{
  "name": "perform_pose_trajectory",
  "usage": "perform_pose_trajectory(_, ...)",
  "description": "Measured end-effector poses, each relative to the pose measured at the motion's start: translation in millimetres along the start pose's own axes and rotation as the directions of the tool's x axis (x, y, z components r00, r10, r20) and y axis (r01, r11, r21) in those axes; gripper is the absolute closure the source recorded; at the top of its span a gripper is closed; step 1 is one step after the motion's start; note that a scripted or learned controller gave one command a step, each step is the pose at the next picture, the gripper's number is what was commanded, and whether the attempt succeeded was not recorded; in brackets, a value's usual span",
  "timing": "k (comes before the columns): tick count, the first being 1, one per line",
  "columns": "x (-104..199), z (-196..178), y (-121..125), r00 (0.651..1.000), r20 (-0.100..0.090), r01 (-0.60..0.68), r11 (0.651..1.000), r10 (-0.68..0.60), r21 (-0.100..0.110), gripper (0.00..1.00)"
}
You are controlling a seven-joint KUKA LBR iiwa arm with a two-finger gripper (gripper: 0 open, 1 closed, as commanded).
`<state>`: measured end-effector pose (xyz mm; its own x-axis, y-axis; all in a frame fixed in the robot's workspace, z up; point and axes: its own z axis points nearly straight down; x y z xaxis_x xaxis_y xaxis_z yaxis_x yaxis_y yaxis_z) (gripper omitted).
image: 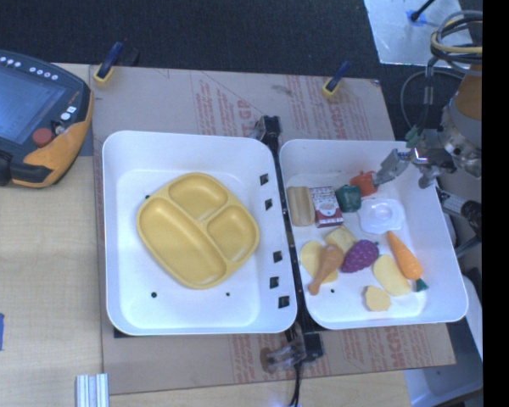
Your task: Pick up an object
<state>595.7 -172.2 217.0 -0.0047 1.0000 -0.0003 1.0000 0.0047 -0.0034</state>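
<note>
I see a divided plate (198, 228) in the left bin (123, 253), toy foods crowding the right bin (433, 308), and the gripper (390, 168) over that bin's far edge.

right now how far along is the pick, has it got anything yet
Nothing looks picked yet. The gripper hangs over the far side of the right bin, near the small red toy, with nothing visible between its fingers. The carrot, grapes and drumstick lie in the bin. Grasping and lifting remain.
</note>
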Motion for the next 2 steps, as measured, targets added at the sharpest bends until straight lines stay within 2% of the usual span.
perform_pose_trajectory(1,8,132,61,1.0,0.001,0.006,1.0,-0.006,0.002,0.0)
perform_pose_trajectory(2,6,114,61,1.0,0.002,0.005,1.0,-0.005,-0.001,1.0)
